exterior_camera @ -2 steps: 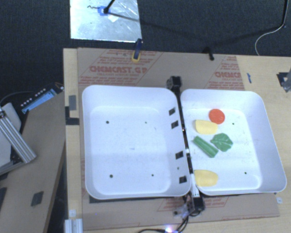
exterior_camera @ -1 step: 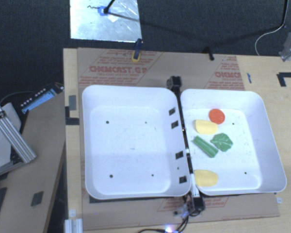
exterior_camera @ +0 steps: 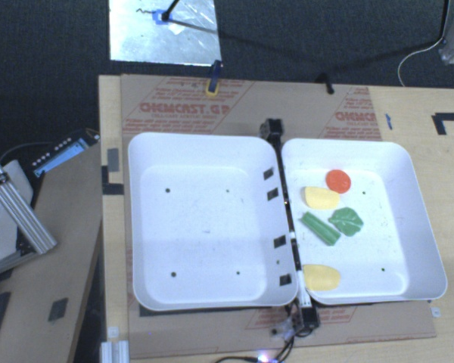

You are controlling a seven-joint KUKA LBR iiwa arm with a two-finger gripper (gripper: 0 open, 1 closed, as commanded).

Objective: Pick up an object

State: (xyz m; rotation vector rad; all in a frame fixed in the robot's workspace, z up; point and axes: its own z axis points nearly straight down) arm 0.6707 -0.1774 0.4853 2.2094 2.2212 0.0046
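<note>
At the tool: I cannot tell from my feed whether the gripper is released, clenched or grasping anything.

Right bin: all five loose items I can see lie here, on its left half, close to the wall it shares with the other bin.

Red round piece: farthest back of the group, lying flat.

Upper yellow piece: just in front of the red one and slightly to its left; they look to be touching or nearly so.

Green stick: long and narrow, lying at a diagonal, just below the upper yellow piece.

Green leafy piece: right beside the stick, on its right, edges about touching.

Lower yellow piece: well apart from the other four, in the near left corner, against the bin wall.

Left bin: white floor with a few small dark spots.

Seam between bins: the two rims meet here, with small black clips along the line.

Cardboard sheet: lies under both bins, printed in red lettering.

Yellow and blue clamp: at the far edge of the cardboard.

Shiny foil square: on the dark floor beyond the bench.

White cable: curls at the upper right.

Aluminium rail: slanted, at the left edge.
</note>
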